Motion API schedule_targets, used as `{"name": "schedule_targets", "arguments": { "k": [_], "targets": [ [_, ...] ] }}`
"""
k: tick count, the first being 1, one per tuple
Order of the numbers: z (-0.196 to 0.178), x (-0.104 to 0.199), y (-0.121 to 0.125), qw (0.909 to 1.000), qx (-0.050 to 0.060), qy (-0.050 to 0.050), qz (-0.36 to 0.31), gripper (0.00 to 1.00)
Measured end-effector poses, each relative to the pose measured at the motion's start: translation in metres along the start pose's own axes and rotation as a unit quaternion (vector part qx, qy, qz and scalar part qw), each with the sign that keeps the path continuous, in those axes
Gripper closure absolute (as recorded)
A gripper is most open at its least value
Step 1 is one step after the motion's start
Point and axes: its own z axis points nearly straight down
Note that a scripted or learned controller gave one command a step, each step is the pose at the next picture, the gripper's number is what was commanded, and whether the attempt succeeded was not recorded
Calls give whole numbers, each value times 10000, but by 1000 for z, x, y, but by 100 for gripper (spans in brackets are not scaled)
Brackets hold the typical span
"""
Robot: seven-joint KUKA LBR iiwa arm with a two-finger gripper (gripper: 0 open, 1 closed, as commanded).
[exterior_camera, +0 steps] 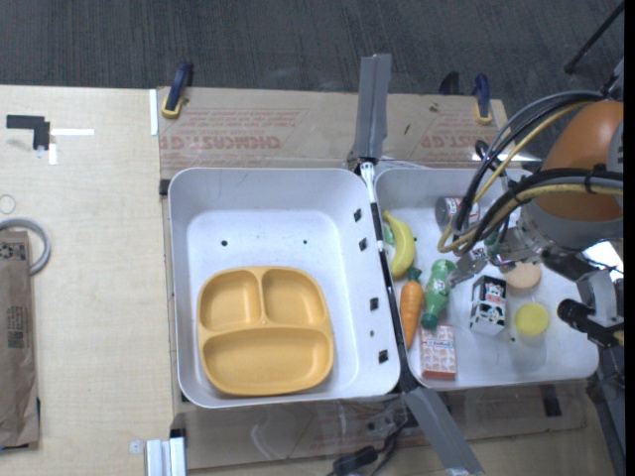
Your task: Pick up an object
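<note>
The right bin (556,370) holds a banana (399,242), an orange carrot (410,310), a green bottle (437,291), a red and white carton (438,353), a small cow-patterned carton (488,305), a yellow round object (532,318), a beige round piece (523,278) and a can (453,209). My gripper (483,259) hangs low over the middle of this bin, just above the cow-patterned carton and right of the green bottle. Cables and the wrist hide much of it.
The left bin (198,216) bears a yellow divided plate (265,328) in its front half. A grey divider (374,97) rises between the bins at the back. Clamps (178,89) sit on the cardboard behind, and the arm's orange band (590,157) looms over the right bin's far side.
</note>
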Motion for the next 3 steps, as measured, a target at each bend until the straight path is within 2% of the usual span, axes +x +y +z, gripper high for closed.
{"name": "schedule_targets", "arguments": {
  "k": [1,2,3],
  "targets": [
    [54,13,44,9906,11,1,1371,0],
    [53,20,50,9999,4,-2,-123,0],
    [44,18,50,9999,7,-8,-116,100]
  ]
}}
